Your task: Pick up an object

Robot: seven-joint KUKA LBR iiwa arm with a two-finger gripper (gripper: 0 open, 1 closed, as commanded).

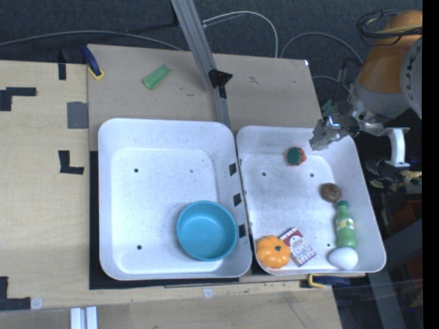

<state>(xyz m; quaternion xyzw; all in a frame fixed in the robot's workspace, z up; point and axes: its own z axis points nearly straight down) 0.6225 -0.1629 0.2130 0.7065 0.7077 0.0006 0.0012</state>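
Note:
The right bin [274,184] holds a small green and orange ball [295,156] near its far edge, a brown lump [330,192], a green bottle [345,226], a white egg [343,258], an orange pumpkin toy [274,252] and a red and white packet [298,245]. My gripper [321,138] hangs over the bin's far right corner, just right of and above the ball. Nothing shows between its fingers. A blue bowl [206,230] sits in the left bin [137,184].
A grey pole [197,36] slants down to the gap between the bins. A green block [156,77] and a blue and yellow clip [92,64] lie on the board behind the left bin. Cables run behind the bench.

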